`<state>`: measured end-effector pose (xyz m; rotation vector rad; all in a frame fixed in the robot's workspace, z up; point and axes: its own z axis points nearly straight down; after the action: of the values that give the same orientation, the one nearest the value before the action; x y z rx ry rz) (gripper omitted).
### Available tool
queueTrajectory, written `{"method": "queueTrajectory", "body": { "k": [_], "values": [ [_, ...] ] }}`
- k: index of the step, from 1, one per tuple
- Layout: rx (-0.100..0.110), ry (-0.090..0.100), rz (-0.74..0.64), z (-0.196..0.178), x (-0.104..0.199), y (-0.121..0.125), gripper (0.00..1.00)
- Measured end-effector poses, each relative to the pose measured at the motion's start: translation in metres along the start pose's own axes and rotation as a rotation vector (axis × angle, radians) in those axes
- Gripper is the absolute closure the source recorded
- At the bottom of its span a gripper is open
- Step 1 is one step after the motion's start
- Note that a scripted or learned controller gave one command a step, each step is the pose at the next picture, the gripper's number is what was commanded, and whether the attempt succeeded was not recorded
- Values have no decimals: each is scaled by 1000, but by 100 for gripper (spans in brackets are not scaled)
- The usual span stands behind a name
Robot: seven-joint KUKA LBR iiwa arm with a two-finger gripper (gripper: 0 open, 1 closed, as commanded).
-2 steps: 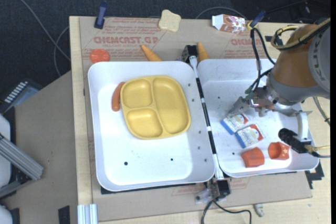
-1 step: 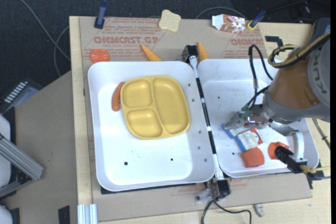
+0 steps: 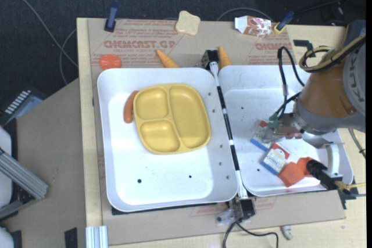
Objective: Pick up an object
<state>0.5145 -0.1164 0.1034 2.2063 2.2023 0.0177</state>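
We see the arm (image 3: 334, 93) reaching in from the right — orange band above the wrist — with its gripper (image 3: 272, 128) lowered, pointing left; the wrist bends downward.

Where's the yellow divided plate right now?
The yellow divided plate lies in the left bin, upper middle, with a hot dog against its left edge.

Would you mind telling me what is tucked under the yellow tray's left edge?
A hot dog lies in the left bin, poking out from beneath the yellow tray. Its right side is covered by the tray, so how far it extends underneath cannot be seen.
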Motion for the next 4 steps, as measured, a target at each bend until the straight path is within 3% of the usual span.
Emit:
{"method": "queueTrajectory", "body": {
  "k": [1, 2, 3, 4],
  "values": [
    [24, 8, -1, -56, -40, 6, 100],
    [25, 9, -1, -55, -39, 6, 0],
    [26, 10, -3, 19, 1, 2, 0],
    [24, 9, -2, 9, 1, 2, 100]
  ]
}}
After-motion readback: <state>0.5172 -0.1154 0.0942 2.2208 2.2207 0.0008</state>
